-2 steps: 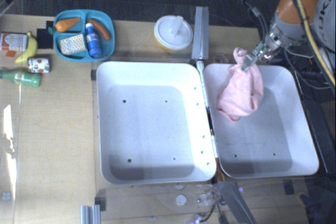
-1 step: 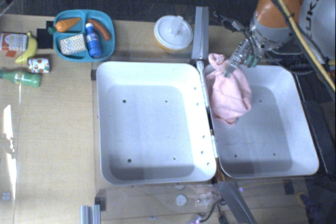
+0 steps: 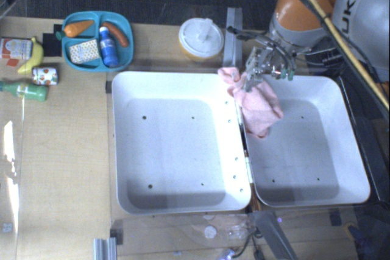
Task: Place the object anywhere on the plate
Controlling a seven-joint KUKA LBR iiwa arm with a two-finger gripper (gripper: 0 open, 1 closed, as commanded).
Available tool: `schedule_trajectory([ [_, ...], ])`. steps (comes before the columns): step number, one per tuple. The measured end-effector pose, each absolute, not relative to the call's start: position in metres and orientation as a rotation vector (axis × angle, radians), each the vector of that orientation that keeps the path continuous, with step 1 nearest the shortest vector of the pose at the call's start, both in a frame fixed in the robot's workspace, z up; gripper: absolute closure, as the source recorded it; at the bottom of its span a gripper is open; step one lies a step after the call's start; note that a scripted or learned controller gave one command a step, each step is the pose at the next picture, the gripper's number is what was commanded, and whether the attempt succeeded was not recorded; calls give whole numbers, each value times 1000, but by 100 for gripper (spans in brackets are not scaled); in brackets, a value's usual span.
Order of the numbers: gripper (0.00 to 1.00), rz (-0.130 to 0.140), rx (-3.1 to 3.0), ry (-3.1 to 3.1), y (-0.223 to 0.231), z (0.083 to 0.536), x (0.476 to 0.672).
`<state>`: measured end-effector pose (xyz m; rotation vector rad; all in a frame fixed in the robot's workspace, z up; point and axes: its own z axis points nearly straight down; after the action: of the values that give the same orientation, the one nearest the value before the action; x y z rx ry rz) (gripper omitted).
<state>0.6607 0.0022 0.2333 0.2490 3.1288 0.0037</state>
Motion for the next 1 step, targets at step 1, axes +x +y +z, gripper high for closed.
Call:
schedule_trajectory([
  [1,100,4,0,3137,52,240,665],
])
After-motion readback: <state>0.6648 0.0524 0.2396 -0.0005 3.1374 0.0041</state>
